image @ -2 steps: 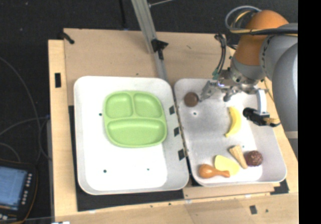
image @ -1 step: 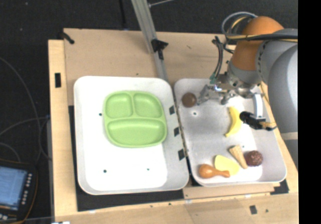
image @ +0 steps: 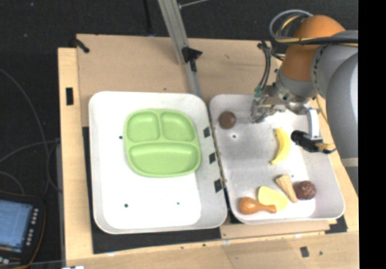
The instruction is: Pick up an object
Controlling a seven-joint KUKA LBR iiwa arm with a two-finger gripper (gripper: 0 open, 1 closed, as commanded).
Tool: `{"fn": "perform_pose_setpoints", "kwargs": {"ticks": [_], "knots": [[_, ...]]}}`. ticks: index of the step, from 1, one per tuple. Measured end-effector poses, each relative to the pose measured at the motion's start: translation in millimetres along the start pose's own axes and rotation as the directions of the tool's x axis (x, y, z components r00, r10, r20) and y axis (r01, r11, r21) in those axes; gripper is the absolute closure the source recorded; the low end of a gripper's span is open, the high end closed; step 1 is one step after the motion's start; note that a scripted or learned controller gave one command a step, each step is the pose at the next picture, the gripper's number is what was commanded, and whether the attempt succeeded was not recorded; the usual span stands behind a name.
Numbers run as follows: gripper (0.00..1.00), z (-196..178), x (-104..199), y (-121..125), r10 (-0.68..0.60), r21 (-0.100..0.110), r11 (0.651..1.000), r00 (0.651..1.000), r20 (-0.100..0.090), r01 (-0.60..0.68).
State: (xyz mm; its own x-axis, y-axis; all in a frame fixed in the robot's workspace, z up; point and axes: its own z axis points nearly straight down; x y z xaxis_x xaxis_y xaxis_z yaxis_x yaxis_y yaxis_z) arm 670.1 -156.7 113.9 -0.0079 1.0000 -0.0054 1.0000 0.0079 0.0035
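We see the gripper (image: 260,112) low over the far end of the right bin (image: 253,153). The brown ball (image: 227,119) lies just beside it at nine o'clock, apart from it. The banana (image: 280,145) sits near at four o'clock, and the yellow wedge (image: 271,196), the orange drumstick (image: 256,205) and the ice-cream cone (image: 295,189) lie well apart toward six o'clock. We cannot tell how the gripper is set, and nothing shows in its grasp.

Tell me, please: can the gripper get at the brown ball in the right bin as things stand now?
Probably yes. The gripper is over the far end of the right bin, just beside the brown ball. The ball lies alone near the bin's far left corner, apart from the banana; only the near walls might hinder.
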Motion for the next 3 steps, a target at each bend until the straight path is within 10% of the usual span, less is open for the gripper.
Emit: {"fn": "perform_pose_setpoints", "kwargs": {"ticks": [2, 3], "knots": [[1.0, -99.2, 0.2, 4.4, 0.002, -0.002, 1.0, 1.0, -0.004, -0.002], [1.0, -94.1, 46.2, -13.9, 0.003, 0.004, 1.0, 1.0, -0.005, -0.003]]}}
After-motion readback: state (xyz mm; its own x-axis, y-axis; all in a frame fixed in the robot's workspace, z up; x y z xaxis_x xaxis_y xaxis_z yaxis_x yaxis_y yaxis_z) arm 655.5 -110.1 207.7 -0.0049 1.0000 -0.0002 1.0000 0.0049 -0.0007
